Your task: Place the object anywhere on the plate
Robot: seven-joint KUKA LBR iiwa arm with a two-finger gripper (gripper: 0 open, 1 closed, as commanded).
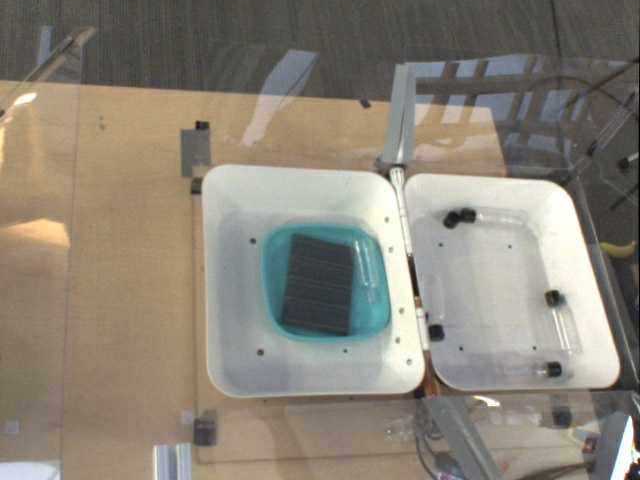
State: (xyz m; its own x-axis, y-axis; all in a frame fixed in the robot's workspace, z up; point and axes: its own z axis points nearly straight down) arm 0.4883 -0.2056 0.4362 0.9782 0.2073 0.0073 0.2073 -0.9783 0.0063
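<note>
A teal square plate [272, 268] lies in the middle of the left white bin [225, 308]. A dark grey ribbed rectangular block [320, 284] rests flat on the plate, covering most of its centre. A clear tube [368, 268] lies along the plate's right side, next to the block.
The right white bin [592, 268] holds clear tubes with black caps: one at the back left [460, 216], one along the right wall [558, 320], one at the front right [548, 369]. A small black piece [434, 332] sits by its left wall. A metal frame stands behind the bins.
</note>
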